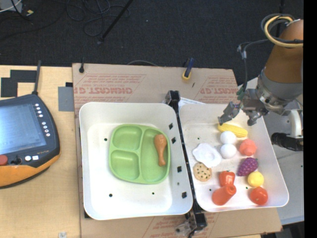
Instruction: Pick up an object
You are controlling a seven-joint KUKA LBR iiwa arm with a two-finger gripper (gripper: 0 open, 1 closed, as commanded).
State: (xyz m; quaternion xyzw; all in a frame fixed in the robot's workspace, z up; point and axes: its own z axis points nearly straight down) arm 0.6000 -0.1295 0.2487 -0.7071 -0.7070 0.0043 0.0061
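Arm (280, 58) reaches in over the right bin (282, 192), jaws (241, 112) spread wide above the corn (233, 130), pinching nothing. Two eggs (228, 144), one drumstick (161, 148).

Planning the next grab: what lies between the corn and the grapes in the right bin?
In the camera view, two white eggs and a peach lie between the corn and the grapes.

Arm (283, 58) lowered, jaws apart, empty.

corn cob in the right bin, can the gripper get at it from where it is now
Probably yes. The gripper hangs open just above the yellow corn cob, which lies at the bin's far end with nothing on top; only a white ball touches its near side.
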